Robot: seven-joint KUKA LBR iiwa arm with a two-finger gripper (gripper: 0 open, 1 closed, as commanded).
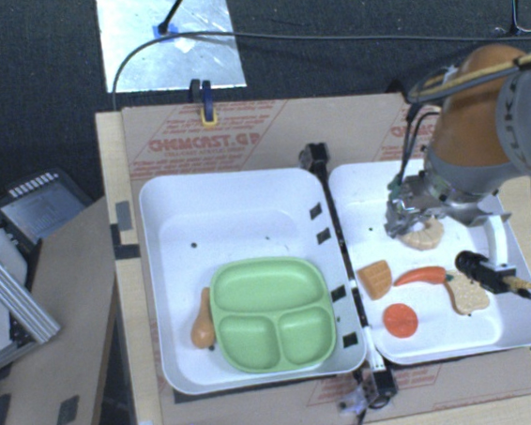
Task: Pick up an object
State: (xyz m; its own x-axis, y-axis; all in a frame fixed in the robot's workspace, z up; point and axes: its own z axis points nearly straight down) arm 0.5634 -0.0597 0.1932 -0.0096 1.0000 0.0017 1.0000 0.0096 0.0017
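In the camera view, we take the likeliest target to be the pale tan piece (426, 236), which lies in the right bin (366, 182) towards its far side, with the pincer (408, 217) low over it and apparently touching its upper left edge. We see a flattish, rounded lump with an uneven outline, beige and matt, rather like a toy biscuit or a slice of bread. We judge it to be light and probably stiff, a moulded play-food item rather than anything fragile. Its low profile is the difficulty: there is little height to grip, so we would take it across its narrow width, edge to edge, close to the bin floor. The smooth white floor may let it slide away if only one side is touched first. We cannot tell from this angle whether the pincer is spread or pressed together, nor whether it holds anything. Nearer the front of the same bin lie an orange wedge (375, 278), a red-orange pepper (421, 276) and a red disc (400, 319), all apart from the tan piece, so the approach looks uncrowded. The left bin (217, 202) carries a green divided plate (252, 267), well apart from the work.
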